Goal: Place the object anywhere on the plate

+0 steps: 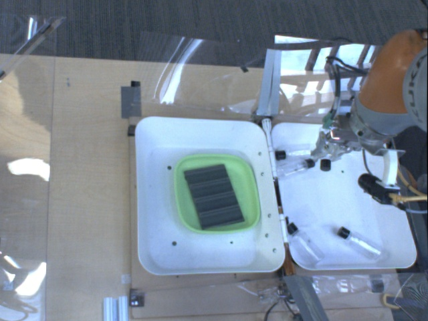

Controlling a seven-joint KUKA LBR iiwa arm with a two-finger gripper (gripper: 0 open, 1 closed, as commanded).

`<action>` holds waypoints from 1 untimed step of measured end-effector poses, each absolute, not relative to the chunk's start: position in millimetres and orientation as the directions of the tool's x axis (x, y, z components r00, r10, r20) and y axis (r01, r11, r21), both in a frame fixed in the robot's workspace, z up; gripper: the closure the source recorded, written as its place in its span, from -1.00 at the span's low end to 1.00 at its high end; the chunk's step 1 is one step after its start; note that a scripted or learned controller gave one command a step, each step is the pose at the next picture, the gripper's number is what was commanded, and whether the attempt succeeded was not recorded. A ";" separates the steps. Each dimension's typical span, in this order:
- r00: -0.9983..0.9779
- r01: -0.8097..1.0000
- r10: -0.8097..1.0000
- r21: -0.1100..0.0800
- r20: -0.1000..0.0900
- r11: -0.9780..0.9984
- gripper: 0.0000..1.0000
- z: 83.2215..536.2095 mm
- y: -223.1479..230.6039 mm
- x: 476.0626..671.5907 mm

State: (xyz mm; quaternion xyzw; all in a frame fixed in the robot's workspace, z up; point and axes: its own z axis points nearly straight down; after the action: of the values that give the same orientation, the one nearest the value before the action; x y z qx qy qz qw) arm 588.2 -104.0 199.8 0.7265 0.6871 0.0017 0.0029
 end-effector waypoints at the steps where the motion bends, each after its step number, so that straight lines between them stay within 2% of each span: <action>1: -0.017 1.000 1.000 0.005 0.001 0.017 1.00 185.4 -25.7 581.7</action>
State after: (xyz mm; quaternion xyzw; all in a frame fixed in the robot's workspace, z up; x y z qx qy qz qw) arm 581.7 -25.7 185.4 0.7012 0.7130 0.0019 0.0014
